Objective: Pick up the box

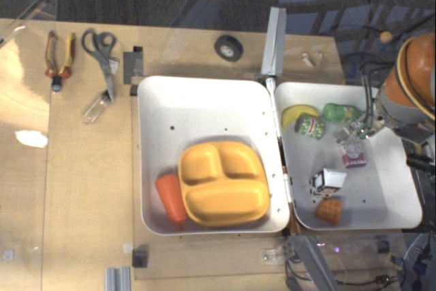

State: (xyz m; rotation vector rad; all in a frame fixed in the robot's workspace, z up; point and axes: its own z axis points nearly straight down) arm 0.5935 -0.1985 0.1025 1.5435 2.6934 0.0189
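In the camera view, the small white box [331, 179] lies in the right bin [395, 211], long axis roughly left-right, just above an orange-brown lump [328, 210]. The gripper [357, 131] hangs above a pinkish packet [353, 157]; whether its jaws are spread cannot be told.
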